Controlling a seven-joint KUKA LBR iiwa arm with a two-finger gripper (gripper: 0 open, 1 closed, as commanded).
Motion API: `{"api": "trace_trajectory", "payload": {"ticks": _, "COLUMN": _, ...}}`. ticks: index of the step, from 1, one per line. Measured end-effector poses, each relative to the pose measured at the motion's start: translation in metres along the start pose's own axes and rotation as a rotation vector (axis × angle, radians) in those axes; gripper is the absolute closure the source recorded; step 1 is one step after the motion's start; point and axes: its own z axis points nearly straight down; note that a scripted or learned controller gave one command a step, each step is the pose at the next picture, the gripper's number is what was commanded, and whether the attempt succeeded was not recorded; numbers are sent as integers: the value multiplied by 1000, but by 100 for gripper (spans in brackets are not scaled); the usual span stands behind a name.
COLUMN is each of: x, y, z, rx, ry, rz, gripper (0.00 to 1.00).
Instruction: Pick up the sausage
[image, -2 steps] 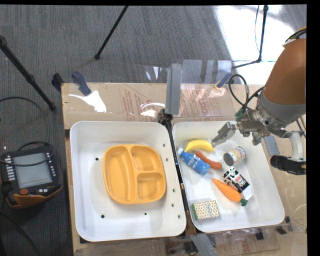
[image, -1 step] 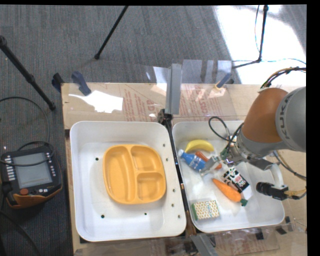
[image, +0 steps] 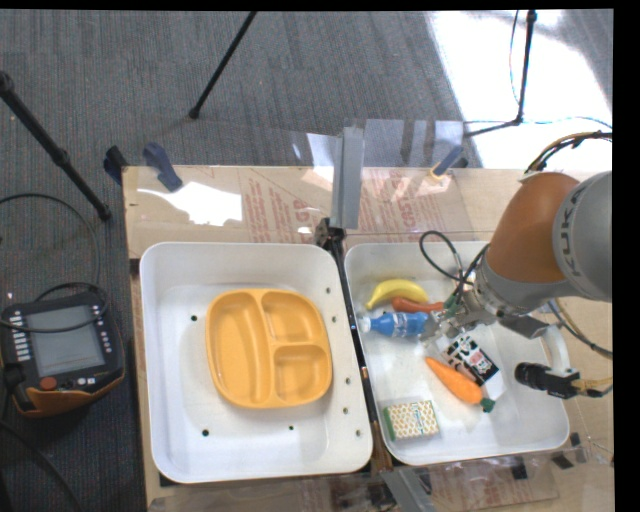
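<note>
The arm (image: 545, 245) reaches in over the right bin (image: 520, 425), its gripper (image: 462, 318) low among the clutter — whether it is open or shut, I cannot tell. The sausage (image: 410, 304) lies beside the banana (image: 390, 290), its right end hidden under the gripper.

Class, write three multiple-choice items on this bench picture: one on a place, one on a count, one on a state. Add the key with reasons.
1. Where does the yellow divided plate lie?
A. left bin
B. right bin
C. floor

2. How many compartments has the plate?
A. two
B. three
C. five

3. How does the carrot lie?
A. upright
B. flat on the bin floor
C. on the banana

Key: A, the plate sits in the left bin; B, three hollows show; B, the carrot lies flat in the right bin, apart from the banana.
</note>
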Motion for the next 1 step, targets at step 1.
{"api": "trace_trajectory", "payload": {"ticks": 1, "x": -75, "y": 19, "z": -287, "rx": -6, "ry": -5, "rz": 212, "gripper": 100}}
